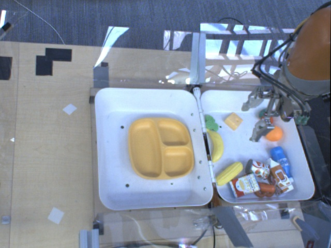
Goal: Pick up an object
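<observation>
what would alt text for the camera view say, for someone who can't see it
A grey robot arm's gripper hangs over the right white bin, just above an orange ball among toy food: a banana, corn cob, cracker and blue bottle. The left white bin holds a yellow divided tray.

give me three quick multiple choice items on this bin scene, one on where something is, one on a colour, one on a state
1. Where does the divided tray lie?
A. left bin
B. right bin
C. on the bench outside the bins

2. What colour is the ball under the hand?
A. green
B. orange
C. white

3. How does the corn cob rest?
A. standing upright
B. held in the air
C. lying on the bin floor

Answers: 1 A, the tray sits in the middle of the left bin. 2 B, it is orange. 3 C, it lies flat in the right bin, near the banana.
</observation>
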Controlling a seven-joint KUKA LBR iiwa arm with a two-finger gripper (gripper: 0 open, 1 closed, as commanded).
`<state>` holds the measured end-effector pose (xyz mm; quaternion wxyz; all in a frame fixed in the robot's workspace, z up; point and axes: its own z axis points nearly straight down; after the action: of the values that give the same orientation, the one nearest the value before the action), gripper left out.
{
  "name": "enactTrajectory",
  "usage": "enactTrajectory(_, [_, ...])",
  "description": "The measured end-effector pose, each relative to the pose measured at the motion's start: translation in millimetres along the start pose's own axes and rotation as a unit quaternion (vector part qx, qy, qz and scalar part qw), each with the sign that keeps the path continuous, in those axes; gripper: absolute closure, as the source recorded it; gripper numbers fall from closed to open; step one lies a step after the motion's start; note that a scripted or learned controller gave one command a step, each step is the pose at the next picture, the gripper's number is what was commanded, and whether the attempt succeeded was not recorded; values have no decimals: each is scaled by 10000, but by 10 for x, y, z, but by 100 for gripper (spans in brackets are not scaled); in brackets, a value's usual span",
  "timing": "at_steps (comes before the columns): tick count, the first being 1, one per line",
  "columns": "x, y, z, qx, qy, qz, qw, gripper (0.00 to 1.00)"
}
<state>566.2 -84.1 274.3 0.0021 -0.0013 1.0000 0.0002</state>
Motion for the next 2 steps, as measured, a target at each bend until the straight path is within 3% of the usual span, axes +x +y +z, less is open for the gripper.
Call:
enactTrajectory(1, [435, -788, 1018, 2, 34, 244, 9997, 0])
enactTrajectory(2, [-101, -781, 1150, 0, -6, -838, 9965, 0])
